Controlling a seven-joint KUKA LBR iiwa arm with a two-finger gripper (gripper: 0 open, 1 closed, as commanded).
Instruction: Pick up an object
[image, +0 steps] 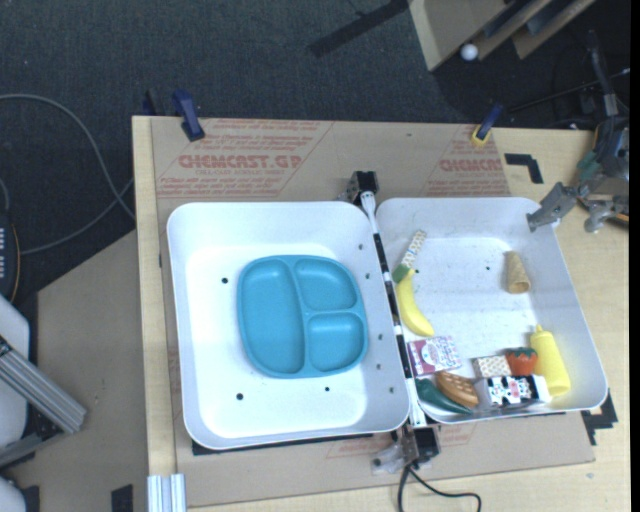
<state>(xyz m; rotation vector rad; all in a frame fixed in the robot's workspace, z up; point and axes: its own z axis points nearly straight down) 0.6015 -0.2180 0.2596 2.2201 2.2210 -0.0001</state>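
Banana (412, 308) at right bin's (572, 300) left wall looks light, smooth, curved: take mid-length; claw (572, 205) state I cannot tell.

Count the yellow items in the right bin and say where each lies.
2: a yellow toy banana along the left wall, and a yellow plastic bottle by the right wall. The front clutter may hide more.
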